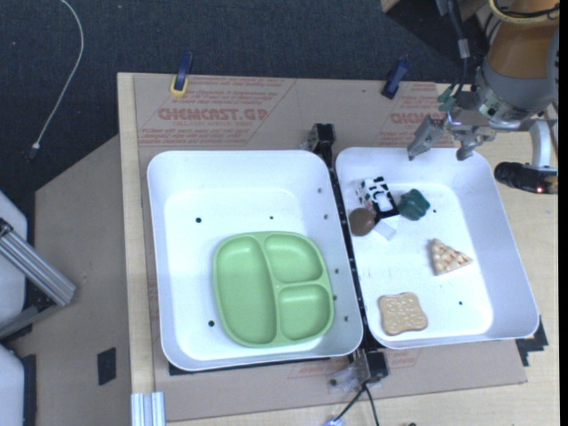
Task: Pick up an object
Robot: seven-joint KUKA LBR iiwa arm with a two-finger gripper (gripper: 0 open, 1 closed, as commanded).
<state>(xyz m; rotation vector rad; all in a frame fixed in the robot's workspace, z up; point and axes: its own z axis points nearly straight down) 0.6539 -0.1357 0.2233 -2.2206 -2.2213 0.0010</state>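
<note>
Left bin (pixel 169 185): a green divided plate (pixel 273 287) is seen lying flat, long axis running near-to-far with a slight tilt, its long single compartment on the left and two smaller ones on the right. It sits well to the left of the jaws and nearer the camera.

Right bin (pixel 510 264), going left to right:
- brown rounded piece (pixel 361 222) against the bin's left wall, below-left of the jaws, well apart from them.
- black-and-white item (pixel 376 193) just beside it, long axis roughly near-to-far; exact shape cannot be told.
- dark green lump (pixel 414 205) touching or just beside the black-and-white item, nearly straight below the left finger, still clear of it.
- tan cracker-like square (pixel 402 312) at the bin's near edge, well apart from the jaws, lying flat.
- pizza-slice wedge (pixel 448 257), tip pointed toward the far side, long axis near-to-far, below the jaws, well apart.

Gripper (pixel 440 147) is seen over the far rim of the right bin, fingers spread apart, nothing between them. All candidate objects lie on the bin floor, nearer the camera than the jaws; none is touched.
</note>
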